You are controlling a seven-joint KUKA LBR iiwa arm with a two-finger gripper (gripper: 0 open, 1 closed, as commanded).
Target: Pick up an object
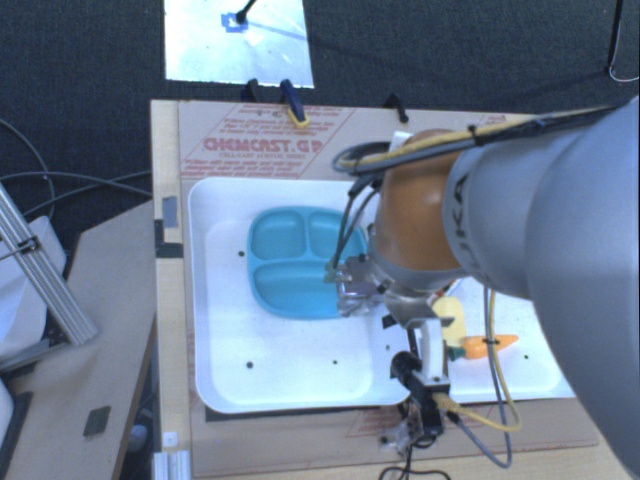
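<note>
The pincer (352, 290) is being held low over the left bin (225, 368), at the right edge of a blue divided tray (290, 263). Whether it is spread or closed cannot be told; the wrist is blocking it. Nothing is being seen gripped, so no grasp is being counted.

The tray is lying flat on the bin floor, upper middle, apparently touched or nearly touched by the pincer at its right rim. It is being judged the likely target.

In the right bin (545, 383), a small orange carrot-like item (492, 345) and a pale yellow piece (450, 315) are lying just beside the arm (520, 208), partly hidden.

Progress: the approach is being judged done or nearly so; grip and lift are not yet being shown. Both bins are sitting on the counter (270, 133).
</note>
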